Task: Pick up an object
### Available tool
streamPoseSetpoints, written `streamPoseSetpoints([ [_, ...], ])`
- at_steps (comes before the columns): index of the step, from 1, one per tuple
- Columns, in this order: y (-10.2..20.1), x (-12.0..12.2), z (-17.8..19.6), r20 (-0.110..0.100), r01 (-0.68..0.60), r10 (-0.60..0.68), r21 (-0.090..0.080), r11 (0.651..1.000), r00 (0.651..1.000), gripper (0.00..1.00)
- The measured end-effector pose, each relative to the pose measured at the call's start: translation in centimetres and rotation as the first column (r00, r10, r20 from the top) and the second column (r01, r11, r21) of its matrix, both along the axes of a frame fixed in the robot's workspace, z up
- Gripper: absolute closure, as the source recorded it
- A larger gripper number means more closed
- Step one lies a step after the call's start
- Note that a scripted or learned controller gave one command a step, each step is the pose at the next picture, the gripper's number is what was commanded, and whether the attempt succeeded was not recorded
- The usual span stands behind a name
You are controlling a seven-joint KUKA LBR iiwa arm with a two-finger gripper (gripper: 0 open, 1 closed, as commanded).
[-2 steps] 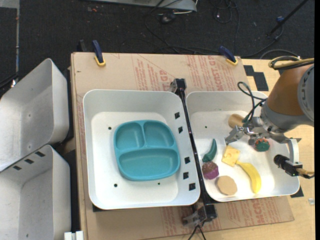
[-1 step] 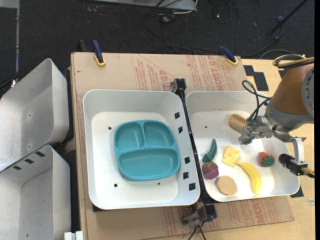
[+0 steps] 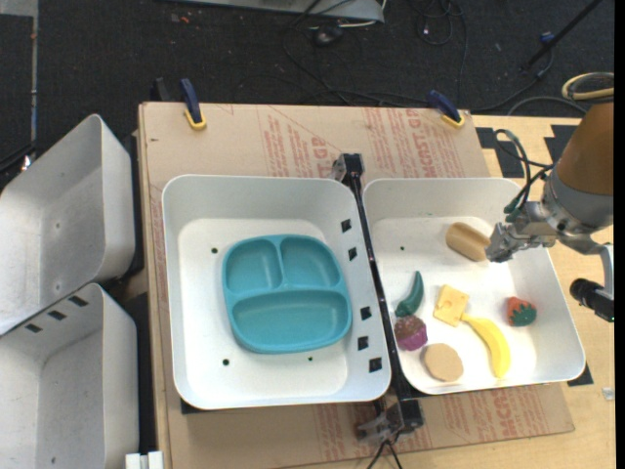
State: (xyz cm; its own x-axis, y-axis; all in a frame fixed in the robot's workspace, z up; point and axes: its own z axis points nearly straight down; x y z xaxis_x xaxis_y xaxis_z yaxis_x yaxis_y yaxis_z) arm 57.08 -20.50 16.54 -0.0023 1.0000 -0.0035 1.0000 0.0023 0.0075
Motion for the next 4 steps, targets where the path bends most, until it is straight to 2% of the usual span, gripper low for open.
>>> streamPoseSetpoints([
  [2,-0.4,1.0,9.5,0.0,-0.002,0.002,0.0,1.0,1.0,1.0],
  [3,5.1,1.6,10.1,-0.007,-0.006,0.006,0.005,1.0,1.0,1.0],
  [4,10.7,1.2,8.5,-0.011,-0.005,0.006,0.006,1.0,1.0,1.0],
])
